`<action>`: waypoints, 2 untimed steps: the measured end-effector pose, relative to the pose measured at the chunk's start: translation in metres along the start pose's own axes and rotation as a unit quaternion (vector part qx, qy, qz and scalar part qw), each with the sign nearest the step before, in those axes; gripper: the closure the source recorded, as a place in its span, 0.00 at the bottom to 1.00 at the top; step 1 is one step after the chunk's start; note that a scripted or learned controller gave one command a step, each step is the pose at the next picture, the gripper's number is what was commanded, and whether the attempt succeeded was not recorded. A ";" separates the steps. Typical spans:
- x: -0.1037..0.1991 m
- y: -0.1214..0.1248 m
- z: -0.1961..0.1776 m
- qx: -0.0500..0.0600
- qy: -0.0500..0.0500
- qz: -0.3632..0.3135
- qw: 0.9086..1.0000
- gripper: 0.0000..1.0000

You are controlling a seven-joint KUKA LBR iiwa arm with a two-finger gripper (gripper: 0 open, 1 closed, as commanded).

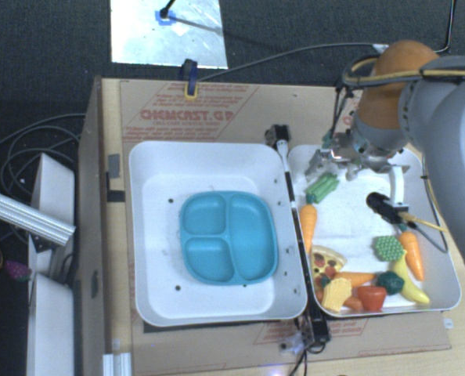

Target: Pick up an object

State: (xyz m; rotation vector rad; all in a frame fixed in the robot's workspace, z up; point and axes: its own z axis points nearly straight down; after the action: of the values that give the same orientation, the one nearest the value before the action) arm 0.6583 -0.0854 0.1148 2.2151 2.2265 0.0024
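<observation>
Camera view from my end: the arm (420, 92) comes in from the right w/ the gripper (336, 160) down over the far left corner of the right bin (452, 288). Can't tell if it's open or closed, too much clutter around the wrist, and I don't see anything clearly in it. Closest obj is a green veg piece (322, 187), prob a cucumber or pickle, lying just below the gripper near the bin's left wall, long axis on a diagonal: upper end toward the far right, lower end toward the near left. Right below it is an orange carrot (308, 224), long axis running roughly near-to-far along the left wall, thick end far, tip near. Rest of the toy food is piled at the near end: pizza slice (326, 261), cheese wedge (336, 293), red pepper-ish thing (371, 295), banana (411, 284), second carrot (412, 254), and a bumpy green piece (388, 247). Left bin (154, 171) holds a blue divided plate (228, 236), flat, about centred.
</observation>
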 end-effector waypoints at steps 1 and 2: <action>0.002 -0.031 0.031 0.001 0.000 0.002 1.000 0.00; -0.018 0.011 0.029 -0.001 -0.001 0.001 1.000 0.00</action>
State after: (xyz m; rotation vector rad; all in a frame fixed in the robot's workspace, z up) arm 0.6696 -0.1033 0.0857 2.2142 2.2230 0.0036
